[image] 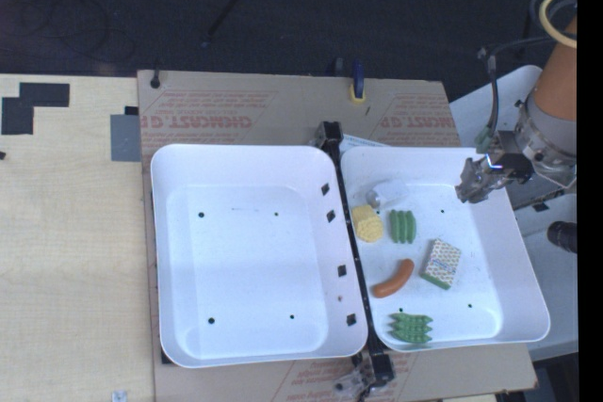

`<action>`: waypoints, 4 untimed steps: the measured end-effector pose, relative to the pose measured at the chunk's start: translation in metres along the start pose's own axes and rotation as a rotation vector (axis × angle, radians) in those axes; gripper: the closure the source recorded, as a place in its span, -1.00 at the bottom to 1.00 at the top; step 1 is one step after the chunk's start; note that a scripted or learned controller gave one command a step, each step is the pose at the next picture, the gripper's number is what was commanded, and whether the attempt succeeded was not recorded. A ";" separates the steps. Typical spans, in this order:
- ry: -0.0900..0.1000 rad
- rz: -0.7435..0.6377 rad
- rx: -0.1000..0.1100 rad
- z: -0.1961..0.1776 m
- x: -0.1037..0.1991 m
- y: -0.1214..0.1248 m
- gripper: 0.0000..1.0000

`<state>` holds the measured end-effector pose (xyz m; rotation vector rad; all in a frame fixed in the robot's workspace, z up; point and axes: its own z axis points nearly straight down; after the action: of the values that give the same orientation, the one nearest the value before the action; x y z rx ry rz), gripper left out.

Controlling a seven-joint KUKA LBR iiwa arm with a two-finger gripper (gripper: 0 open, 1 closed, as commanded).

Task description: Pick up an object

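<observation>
While the gripper (478, 181) hangs over the right bin's (513, 231) far right rim, gripping nothing I can see, the objects lie apart from it on the bin floor: a patterned box (442, 263), green pods (402, 226), yellow corn (367, 224), an orange sausage (392, 279) and a green bunch (411, 327). Beside it sits the left bin (245, 259).

Even overhead light; both white bins (247, 169) read bright, nearly washed out. Soft, short shadows left of the gripper (474, 181) beneath the small items. Background above it dark. Overall focus slightly soft, grainy
</observation>
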<state>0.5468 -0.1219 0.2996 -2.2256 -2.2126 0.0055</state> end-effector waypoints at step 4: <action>0.004 -0.010 0.009 0.022 0.040 -0.072 1.00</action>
<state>0.4747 -0.0816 0.2782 -2.2076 -2.2173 0.0106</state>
